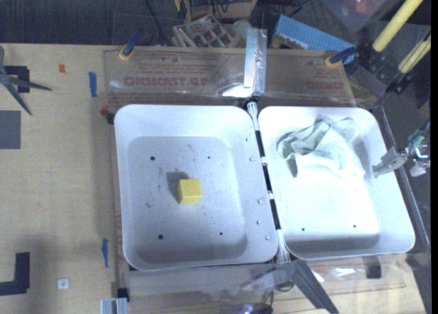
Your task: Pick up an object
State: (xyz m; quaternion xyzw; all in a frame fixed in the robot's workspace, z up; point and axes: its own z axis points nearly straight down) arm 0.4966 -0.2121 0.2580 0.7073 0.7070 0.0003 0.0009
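So my gripper (400, 159) sits at the far right edge of the right white plastic bin (390, 237), just over its rim, and it is too small and blurred here to tell its state. Nothing sits between it that I can make out.

Two things are on offer. A small yellow cube (189, 191) lies near the middle of the left white plastic bin (130, 169), well apart from me. A crumpled pale cloth (316, 143) lies in the far part of the right bin, near me.

I judge the cloth the riskier pick: it is limp and bunched, so I could pinch a single fold and have it slip, or drag it along the floor. The cube is small, and a slightly off descent could nudge it aside on the smooth floor. Reaching it also means crossing the ridge where the bins meet.

The left bin floor is speckled with dark marks. The bins rest on a pale wooden bench (55, 189), with clutter, cables and a yellow pole (404, 8) beyond the far side.
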